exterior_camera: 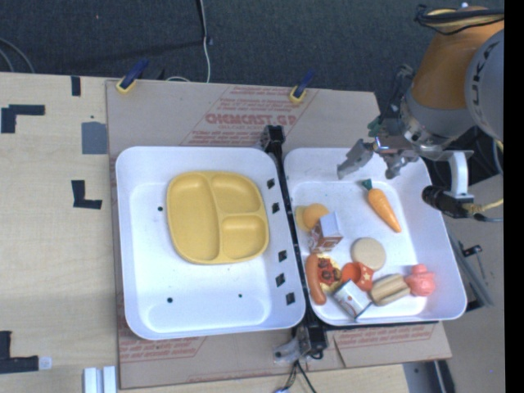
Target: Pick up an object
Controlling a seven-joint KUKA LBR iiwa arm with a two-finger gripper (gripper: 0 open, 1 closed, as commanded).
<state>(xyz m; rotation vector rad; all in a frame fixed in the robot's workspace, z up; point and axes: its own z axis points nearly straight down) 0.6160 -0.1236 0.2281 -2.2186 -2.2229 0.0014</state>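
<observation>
- Camera view: the claw (377, 160) is hanging over the far end of the right bin (438, 219), fingers spread open and gripping nothing.
- The carrot (382, 205) is lying just below the claw, nearer the camera, not touching it.
- The rest of the toy food is sitting further toward the camera from the claw.
- A yellow divided plate (218, 216) is resting in the left bin (143, 244), well off to the claw's left.
</observation>
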